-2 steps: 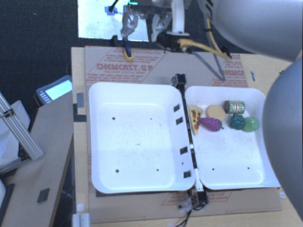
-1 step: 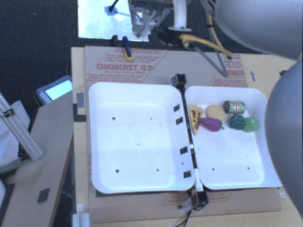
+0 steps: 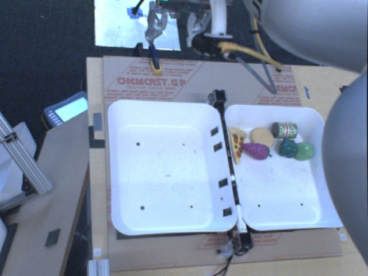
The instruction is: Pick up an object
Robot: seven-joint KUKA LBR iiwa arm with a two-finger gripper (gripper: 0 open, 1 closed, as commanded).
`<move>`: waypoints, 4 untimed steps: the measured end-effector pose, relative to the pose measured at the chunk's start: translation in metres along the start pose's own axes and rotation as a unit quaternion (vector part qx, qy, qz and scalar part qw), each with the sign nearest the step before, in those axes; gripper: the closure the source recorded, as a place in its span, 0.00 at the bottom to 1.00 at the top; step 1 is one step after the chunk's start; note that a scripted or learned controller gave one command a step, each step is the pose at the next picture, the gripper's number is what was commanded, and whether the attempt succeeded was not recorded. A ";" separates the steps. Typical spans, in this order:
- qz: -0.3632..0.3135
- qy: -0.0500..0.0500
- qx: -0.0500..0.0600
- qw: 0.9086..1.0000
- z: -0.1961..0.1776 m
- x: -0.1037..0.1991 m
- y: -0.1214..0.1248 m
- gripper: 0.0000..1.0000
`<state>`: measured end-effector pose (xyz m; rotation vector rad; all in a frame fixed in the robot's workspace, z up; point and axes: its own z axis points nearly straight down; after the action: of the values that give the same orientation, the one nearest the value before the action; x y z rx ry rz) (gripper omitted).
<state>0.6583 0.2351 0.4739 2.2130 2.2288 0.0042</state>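
1. The end effector [image 3: 154, 27] hangs at the far edge, beyond both bins; I cannot tell its state or whether it holds anything.
2. The objects huddle in the right bin's [image 3: 287, 211] far part: pizza slice [image 3: 236, 143], purple eggplant [image 3: 256, 150], tan round piece [image 3: 262, 135], small can [image 3: 284, 130], two green pieces [image 3: 296, 149].
3. Risk: they touch or nearly touch, so a descent may nudge neighbours or pinch two.
4. Smooth, rounded plastic shapes may slip; the can may roll.

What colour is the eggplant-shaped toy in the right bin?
Purple, with a green stem, seen in the camera view.
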 end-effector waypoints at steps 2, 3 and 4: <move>-0.002 0.000 -0.001 1.000 -0.011 0.001 0.000 0.00; -0.003 0.001 -0.002 1.000 -0.023 0.001 0.000 1.00; -0.004 0.001 -0.002 1.000 -0.022 0.001 0.000 0.00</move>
<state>0.6584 0.2362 0.4962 2.2036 2.2355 0.0096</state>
